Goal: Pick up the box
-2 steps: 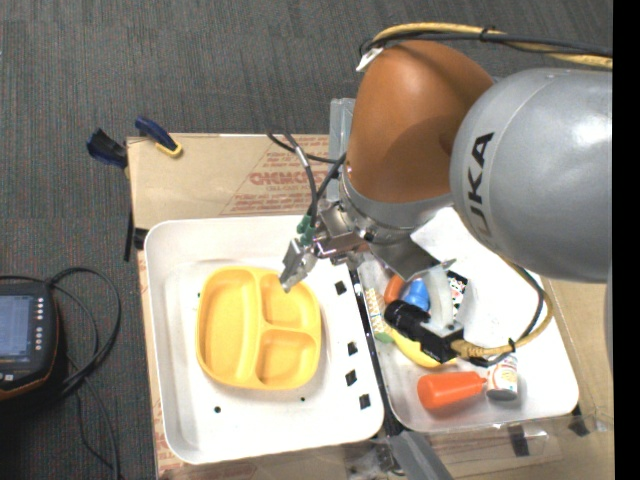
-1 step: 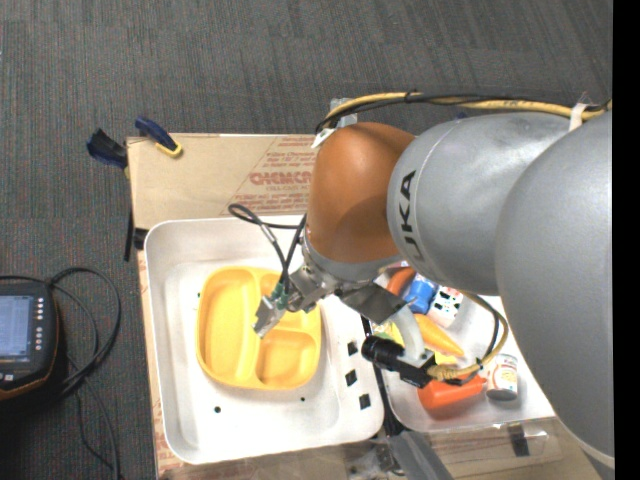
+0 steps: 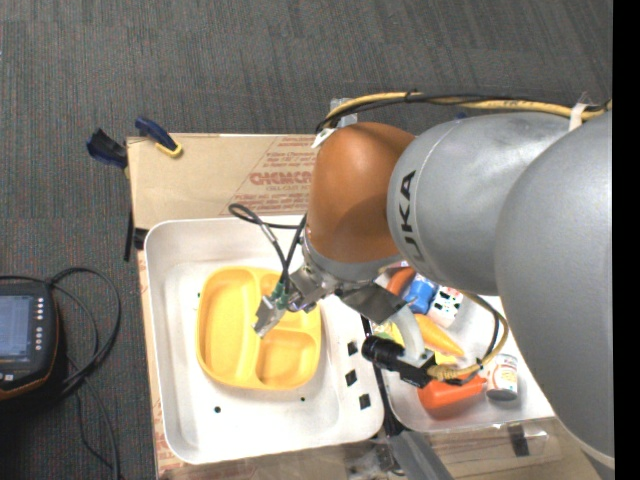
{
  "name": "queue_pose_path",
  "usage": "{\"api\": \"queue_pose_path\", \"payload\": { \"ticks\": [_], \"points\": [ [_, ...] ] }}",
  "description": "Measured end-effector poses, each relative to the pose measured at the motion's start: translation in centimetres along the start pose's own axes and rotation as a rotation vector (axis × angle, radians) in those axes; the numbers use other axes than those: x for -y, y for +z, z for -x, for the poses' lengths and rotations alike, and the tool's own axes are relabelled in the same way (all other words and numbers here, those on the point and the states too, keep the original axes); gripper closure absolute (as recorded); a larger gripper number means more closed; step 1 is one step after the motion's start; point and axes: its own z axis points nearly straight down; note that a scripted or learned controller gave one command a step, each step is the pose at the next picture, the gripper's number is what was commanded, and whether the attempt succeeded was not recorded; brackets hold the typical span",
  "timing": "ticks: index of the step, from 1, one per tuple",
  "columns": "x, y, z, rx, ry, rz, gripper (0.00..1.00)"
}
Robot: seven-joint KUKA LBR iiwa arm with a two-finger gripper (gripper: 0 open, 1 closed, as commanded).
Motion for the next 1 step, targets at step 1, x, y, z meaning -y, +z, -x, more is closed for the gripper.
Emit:
{"api": "queue_pose_path", "payload": {
  "ticks": [1],
  "points": [
    [0.96, -10.65, 3.49, 0.002, 0.151, 0.003, 0.0]
  ]
}}
